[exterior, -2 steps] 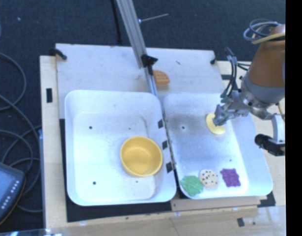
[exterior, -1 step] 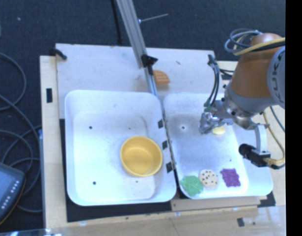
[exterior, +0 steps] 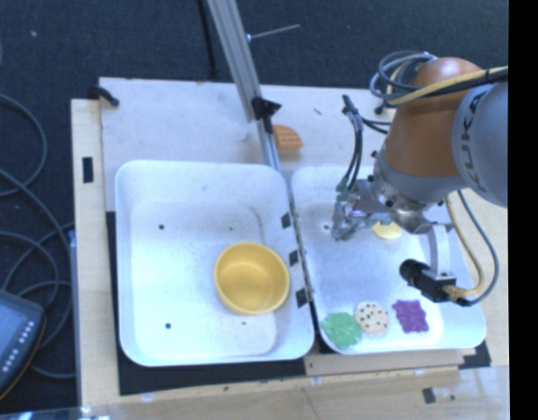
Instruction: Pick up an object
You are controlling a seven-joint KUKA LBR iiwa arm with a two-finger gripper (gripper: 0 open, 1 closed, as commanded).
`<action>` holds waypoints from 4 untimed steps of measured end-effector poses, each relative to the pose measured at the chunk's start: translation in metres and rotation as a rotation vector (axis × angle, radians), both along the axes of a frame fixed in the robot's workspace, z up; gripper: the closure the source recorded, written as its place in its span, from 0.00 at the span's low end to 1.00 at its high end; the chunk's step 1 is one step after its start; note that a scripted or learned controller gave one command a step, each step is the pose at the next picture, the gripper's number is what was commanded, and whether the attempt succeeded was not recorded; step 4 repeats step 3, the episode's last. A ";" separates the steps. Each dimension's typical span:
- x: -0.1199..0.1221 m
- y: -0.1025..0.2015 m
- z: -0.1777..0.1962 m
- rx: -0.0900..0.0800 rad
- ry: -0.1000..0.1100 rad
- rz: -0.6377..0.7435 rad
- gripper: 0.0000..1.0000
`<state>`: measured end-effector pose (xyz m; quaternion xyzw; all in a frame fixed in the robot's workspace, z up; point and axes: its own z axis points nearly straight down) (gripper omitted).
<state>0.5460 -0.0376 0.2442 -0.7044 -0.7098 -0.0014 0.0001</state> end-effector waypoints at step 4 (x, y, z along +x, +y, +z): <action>-0.025 0.094 0.003 -0.001 -0.001 -0.005 0.00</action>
